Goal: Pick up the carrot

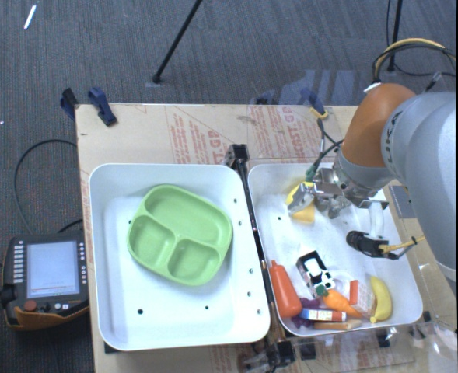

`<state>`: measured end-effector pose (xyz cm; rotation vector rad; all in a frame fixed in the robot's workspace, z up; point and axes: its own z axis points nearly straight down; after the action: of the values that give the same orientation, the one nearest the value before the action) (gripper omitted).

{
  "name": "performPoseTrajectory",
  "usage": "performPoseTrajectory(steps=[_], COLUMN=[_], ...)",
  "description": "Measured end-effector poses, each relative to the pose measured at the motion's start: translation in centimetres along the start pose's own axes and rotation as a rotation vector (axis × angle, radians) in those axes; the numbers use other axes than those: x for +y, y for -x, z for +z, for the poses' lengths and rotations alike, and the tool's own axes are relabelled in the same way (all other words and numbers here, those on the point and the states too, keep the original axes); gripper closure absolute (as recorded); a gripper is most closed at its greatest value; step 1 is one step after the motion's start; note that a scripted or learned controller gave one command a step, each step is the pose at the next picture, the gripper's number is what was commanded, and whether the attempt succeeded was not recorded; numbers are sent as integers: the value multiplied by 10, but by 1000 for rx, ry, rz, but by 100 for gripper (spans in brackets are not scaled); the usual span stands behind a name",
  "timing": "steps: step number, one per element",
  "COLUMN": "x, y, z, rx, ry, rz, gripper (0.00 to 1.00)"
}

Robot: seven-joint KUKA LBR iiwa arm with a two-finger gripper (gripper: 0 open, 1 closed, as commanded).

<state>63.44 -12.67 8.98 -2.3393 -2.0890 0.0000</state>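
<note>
The left bin (pixel 104 208) holds a green divided plate (pixel 180 235) with bare floor around it. The pincer (pixel 316 195) hangs over the right bin's (pixel 279 179) far edge, just beside a yellow wedge (pixel 303 213) (whether it is open or closed, I cannot tell). The carrot (pixel 337 301) lies near the bin's near edge, crowded between a red bottle (pixel 284 290), a banana (pixel 382 298) and a black-and-white toy (pixel 314 272).

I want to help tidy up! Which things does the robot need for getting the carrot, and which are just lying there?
Needed: carrot, gripper, right bin.

Just lying about: green plate in the left bin, banana, yellow wedge, orange bottle.
</note>
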Motion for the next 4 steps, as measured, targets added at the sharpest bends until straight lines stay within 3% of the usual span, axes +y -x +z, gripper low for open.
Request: performPoseTrajectory(steps=[1,2,3,4], x=[-36,9,-44,9], y=[45,-11,7,-27], z=[3,3,4,-52], rx=[-3,0,0,0], ry=[-4,-3,-5,6], rz=[28,34,202,281], gripper=[0,0,0,0])
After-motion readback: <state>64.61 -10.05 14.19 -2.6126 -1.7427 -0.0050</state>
